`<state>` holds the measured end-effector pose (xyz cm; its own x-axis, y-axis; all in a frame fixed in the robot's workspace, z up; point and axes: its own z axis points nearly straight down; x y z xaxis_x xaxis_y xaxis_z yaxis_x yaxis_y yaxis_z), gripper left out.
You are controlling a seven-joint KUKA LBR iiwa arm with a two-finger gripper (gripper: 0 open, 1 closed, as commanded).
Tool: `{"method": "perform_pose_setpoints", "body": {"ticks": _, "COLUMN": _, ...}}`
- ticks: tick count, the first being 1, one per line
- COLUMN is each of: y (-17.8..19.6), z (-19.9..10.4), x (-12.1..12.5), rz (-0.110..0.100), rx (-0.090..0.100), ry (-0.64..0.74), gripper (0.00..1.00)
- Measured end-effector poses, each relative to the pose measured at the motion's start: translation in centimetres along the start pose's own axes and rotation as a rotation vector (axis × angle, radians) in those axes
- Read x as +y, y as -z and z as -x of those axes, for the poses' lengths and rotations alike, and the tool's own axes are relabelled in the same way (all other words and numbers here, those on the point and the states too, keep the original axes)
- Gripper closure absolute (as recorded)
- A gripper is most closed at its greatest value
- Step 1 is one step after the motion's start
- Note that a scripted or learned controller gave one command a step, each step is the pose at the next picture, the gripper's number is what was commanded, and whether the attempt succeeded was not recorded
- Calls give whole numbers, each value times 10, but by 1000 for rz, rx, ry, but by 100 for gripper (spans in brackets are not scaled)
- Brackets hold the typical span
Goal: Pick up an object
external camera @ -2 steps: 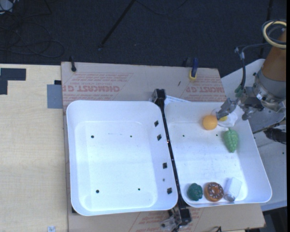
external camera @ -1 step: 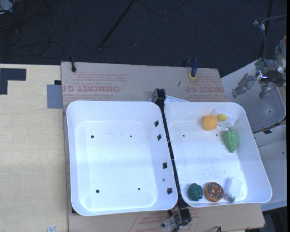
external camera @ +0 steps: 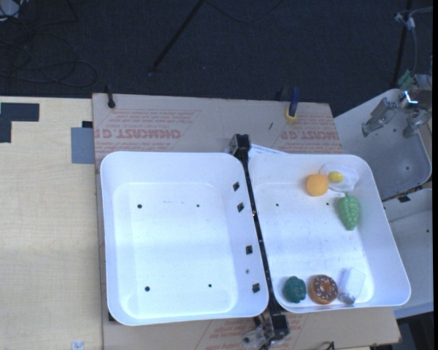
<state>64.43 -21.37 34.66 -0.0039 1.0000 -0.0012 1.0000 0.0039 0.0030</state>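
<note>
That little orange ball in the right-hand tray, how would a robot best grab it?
Probably straight down from above, closing on the widest middle of the orange ball. It is round, so any grip angle works, but the fried-egg toy lies close on its right, so the fingers would better fit in the bare floor in front of and behind it.

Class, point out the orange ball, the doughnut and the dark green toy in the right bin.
orange ball [external camera: 317,185], camera view, middle of its round top.
doughnut [external camera: 323,289], camera view, on its brown ring.
dark green toy [external camera: 295,289], camera view, centre of its body.
</note>
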Motion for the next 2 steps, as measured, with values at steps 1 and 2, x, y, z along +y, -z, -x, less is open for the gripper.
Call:
{"method": "perform_pose_setpoints", "body": {"ticks": 1, "y": 38, "z": -1, "x": 0, "rz": -1, "rx": 0, "ry": 1, "gripper": 0}}
{"method": "perform_pose_setpoints", "body": {"ticks": 2, "y": 71, "z": -1, "x": -6, "rz": -1, "rx": 0, "ry": 5, "gripper": 0}}
